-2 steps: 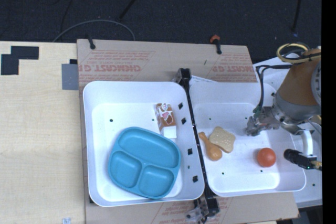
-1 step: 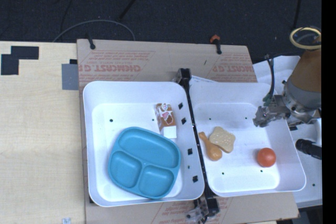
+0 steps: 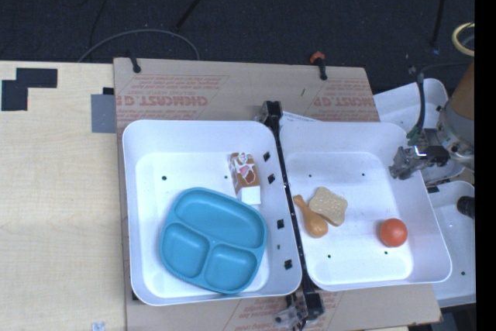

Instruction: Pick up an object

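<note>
Gripper (image 3: 404, 163) hovers at right bin's (image 3: 364, 275) far right rim; you can't tell its state. Red ball (image 3: 394, 232) lies nearest, near that bin's right wall. Likely light, smooth, prone to roll: close across its widest middle.

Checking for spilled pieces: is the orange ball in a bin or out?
In: the orange ball lies on the right bin's floor near its right wall.

Bare bin floor (image 3: 353, 263) lay open beside the tool (image 3: 404, 161); a tomato (image 3: 394, 232) and bread (image 3: 328, 205) sat farther in.
</note>
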`<state>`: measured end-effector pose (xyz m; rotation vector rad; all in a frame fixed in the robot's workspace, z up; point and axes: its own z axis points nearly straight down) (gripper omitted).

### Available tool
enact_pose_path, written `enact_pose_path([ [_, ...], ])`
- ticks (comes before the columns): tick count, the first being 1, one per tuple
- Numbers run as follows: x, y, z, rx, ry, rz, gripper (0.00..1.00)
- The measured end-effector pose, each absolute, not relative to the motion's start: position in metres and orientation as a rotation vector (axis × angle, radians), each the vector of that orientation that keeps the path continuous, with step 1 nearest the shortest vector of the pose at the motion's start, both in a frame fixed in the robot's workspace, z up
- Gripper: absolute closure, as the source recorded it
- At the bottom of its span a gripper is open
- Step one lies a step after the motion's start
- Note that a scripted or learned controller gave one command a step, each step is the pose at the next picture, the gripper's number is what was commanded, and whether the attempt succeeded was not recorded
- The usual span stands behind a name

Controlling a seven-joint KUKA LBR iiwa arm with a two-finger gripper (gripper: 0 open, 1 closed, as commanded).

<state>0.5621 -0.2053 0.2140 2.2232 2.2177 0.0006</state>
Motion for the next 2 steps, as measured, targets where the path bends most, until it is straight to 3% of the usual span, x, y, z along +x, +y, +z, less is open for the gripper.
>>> enact_pose_path([
  [1, 0.561, -0.205, 0.278, 2.216, 2.22, 0.003, 1.0],
  [2, 0.579, -0.149, 0.265, 2.218, 2.23, 0.0, 1.0],
])
